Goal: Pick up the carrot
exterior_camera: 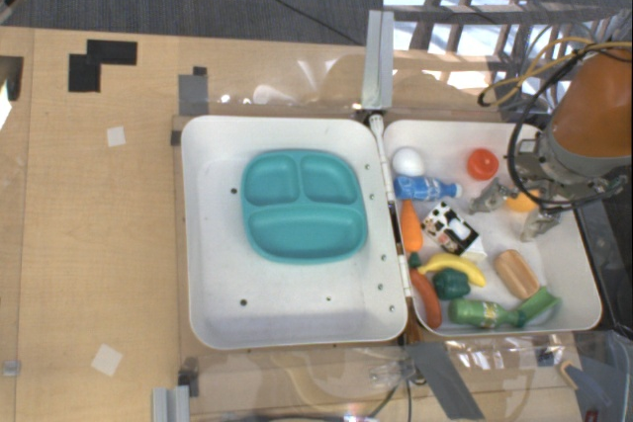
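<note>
Two white bins sit side by side on the wooden bench. The left bin (pixel 213 212) holds a teal divided tray (pixel 302 205). The right bin (pixel 584 296) is crowded. The carrot (pixel 410 225) lies along its left wall, with a white egg (pixel 407 160) and a blue bottle (pixel 425 188) above it, and a red pepper (pixel 425 296) below. A banana (pixel 455 269), a green bottle (pixel 480 313), a bread roll (pixel 516 273) and a black-and-white patterned object (pixel 450 227) lie nearby — a red ball (pixel 483 163) rests near the top. The gripper (pixel 514 212) hangs over the bin's right side, fingers spread apart and holding nothing — well apart from the carrot.
</note>
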You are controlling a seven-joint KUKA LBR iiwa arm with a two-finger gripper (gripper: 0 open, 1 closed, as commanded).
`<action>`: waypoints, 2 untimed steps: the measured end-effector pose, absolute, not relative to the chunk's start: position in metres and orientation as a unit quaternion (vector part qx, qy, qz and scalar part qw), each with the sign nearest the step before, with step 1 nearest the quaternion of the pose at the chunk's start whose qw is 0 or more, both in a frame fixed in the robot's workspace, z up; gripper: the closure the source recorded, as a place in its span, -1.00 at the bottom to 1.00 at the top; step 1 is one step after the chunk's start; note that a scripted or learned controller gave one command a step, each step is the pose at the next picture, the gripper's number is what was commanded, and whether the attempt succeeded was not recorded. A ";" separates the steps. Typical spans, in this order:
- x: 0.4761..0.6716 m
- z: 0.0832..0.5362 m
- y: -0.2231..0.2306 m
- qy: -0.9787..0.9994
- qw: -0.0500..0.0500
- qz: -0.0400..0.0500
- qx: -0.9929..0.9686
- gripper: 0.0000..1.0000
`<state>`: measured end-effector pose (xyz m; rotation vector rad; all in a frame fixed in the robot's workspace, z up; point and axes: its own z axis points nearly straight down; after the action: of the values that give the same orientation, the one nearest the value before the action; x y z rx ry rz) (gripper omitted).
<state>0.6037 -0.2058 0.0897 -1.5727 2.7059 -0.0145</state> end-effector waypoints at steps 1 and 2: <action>0.621 0.235 -0.205 0.863 0.009 -0.008 -0.506 -1.00; 0.612 0.168 -0.204 0.783 0.003 0.000 -0.622 -1.00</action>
<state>0.6117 -0.2037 0.1676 -1.9517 2.4551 -0.0007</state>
